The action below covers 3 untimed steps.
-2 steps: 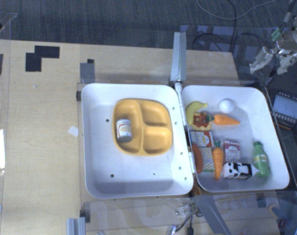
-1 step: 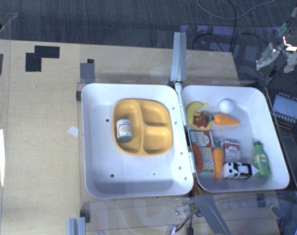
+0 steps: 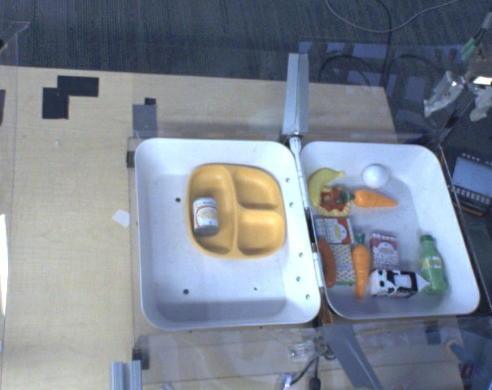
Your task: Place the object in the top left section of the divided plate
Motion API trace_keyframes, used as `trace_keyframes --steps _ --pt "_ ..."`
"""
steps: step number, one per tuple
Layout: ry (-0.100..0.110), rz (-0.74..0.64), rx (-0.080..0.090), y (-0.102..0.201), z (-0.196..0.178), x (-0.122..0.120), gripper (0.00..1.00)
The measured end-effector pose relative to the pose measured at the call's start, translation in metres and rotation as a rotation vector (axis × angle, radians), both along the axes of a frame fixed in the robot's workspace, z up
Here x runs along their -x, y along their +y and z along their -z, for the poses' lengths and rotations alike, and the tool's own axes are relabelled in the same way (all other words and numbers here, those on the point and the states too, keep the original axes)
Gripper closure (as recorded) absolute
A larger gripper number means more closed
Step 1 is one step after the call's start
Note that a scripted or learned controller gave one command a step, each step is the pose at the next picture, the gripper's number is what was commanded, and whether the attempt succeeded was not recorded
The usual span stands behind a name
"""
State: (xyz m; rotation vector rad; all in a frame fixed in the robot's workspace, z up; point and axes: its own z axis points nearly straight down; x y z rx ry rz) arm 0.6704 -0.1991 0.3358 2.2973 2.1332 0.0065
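Observation:
A yellow divided plate lies in the left white bin. A small can with a white and orange label stands in the plate's long left compartment, toward its lower half. The plate's two right compartments hold nothing. My gripper hangs high at the far upper right, beyond the back corner of the right bin and well away from the plate and the can. Nothing shows in it.
The right bin holds several toy foods: a banana, a white ball, two carrots, a juice box, a red box, a green bottle and a cow-patterned item. A metal post stands behind the bins.

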Motion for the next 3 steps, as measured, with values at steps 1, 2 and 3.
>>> trace_keyframes --steps 1,2,3 --pt "0.003 0.053 -0.002 0.014 0.159 0.000 0.00" --pt "-0.001 0.130 -0.001 0.007 0.073 0.009 0.00" --pt "0.000 0.130 -0.001 0.007 0.074 0.009 0.00"
